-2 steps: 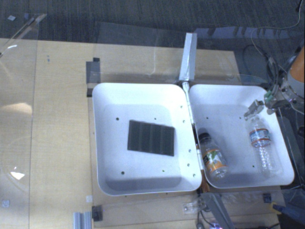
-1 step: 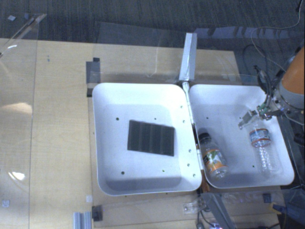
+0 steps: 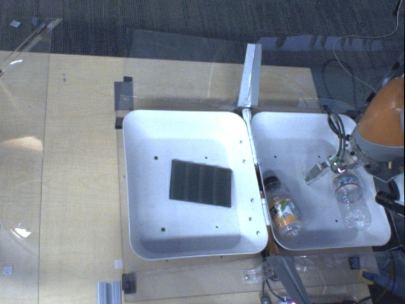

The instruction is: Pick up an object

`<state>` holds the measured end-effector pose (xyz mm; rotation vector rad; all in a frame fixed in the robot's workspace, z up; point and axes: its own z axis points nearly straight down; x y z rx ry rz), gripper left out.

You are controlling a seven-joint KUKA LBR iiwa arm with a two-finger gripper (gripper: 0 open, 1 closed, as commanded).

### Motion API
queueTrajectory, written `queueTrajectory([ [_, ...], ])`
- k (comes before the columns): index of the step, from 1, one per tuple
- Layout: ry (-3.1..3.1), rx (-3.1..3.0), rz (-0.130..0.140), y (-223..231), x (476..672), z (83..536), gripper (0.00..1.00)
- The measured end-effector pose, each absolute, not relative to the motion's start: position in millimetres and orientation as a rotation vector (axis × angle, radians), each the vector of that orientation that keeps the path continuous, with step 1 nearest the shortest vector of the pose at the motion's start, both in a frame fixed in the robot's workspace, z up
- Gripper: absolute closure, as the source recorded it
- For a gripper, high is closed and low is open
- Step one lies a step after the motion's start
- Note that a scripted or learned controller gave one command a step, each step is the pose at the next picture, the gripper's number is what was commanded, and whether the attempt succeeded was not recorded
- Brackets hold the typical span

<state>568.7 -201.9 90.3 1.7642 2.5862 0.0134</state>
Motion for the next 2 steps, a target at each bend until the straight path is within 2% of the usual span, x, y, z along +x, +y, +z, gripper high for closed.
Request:
queueTrajectory([
  [1, 2.718, 1.559, 0.004, -205, 569.2, 121, 0.0],
  [2, 2.739, 1.508, 0.008, -205, 529.0, 91, 0.0],
])
